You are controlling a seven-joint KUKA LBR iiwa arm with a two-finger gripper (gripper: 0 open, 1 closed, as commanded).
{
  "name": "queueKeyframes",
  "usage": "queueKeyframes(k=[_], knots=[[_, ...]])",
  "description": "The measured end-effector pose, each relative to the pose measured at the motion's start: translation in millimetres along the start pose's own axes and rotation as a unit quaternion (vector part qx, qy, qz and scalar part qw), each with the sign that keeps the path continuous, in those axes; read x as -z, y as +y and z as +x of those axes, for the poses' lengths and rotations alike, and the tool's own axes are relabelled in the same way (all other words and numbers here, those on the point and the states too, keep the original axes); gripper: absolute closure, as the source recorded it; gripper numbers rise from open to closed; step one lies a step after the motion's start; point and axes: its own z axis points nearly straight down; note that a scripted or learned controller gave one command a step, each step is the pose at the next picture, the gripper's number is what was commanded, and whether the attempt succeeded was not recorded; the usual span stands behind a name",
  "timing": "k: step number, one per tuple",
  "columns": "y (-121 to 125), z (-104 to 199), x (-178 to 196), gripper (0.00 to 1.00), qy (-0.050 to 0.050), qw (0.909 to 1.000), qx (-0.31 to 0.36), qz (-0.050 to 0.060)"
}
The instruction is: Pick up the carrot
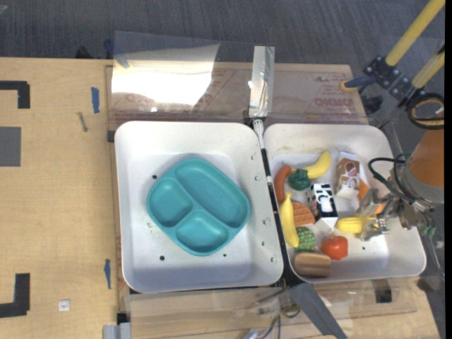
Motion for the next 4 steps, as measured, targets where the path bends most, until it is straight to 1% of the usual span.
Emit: queueKeyframes(k=[1,2,3,4], knots=[[67.2,-2.1,84.5,1.0,-0.003,0.999,-0.044,-0.001],[151.8,-74.7,134.3,1.0,-0.002,0.9988,-0.049,-0.002],[147.0,-73.1,131.9,0.0,0.001,0.9986,-0.052,-0.001],[39.6,-74.9,90.1,0.0,0.002,0.9857,-0.169,0.001]])
